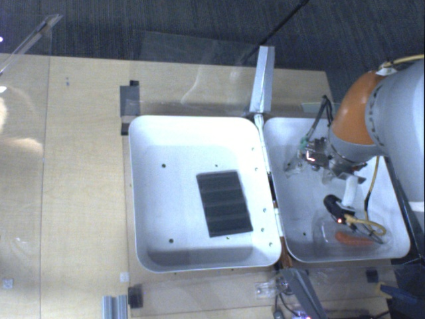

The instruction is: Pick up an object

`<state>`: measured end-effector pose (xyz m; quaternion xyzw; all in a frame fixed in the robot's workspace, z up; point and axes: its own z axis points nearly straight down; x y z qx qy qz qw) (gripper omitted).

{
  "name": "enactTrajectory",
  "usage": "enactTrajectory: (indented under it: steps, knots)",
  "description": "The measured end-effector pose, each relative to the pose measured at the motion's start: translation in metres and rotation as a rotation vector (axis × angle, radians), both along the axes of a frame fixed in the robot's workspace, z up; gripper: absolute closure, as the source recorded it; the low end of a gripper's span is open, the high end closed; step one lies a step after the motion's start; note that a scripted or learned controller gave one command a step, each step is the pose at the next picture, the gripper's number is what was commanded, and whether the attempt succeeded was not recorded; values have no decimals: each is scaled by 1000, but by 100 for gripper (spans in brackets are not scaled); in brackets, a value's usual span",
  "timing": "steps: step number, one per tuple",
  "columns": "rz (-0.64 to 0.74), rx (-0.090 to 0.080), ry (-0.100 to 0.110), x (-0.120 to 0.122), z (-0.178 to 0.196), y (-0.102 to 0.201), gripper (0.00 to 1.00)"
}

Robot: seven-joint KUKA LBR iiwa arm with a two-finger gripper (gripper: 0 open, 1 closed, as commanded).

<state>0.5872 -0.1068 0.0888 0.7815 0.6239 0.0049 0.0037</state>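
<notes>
From where I stand, the wooden bench point(80, 198) carries the two white bins side by side, touching along their inner rims. The left bin point(153, 145) holds a single dark ribbed slab point(224, 203), a flat rectangle with ridges running across it. It lies a little right of the bin's middle, turned slightly off square, and is clear of all four walls. The grey arm point(398, 111) comes in from the right, its orange band just above the wrist, and bends down over the right bin point(285, 244). The gripper point(312, 159) hangs over the back half of that bin, near its left wall, with a tangle of wires and a small red light around it. Whether it is open or closed I cannot tell from this angle, and I see nothing held in it. Down by the front right corner of the right bin lies a small orange-red thing point(357, 240), long and thin, flat on the floor of the bin and well apart from the gripper. A pale metal bar point(263, 78) stands at the back where the two bins meet.
</notes>
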Motion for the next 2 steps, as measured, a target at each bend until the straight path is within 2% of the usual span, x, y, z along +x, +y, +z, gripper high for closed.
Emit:
enactTrajectory:
  steps: [1, 2]
  knots:
    - [-50, -1, 7, -55, 78, -50, 0]
    - [-38, -1, -4, -90, 1, 11, 0]
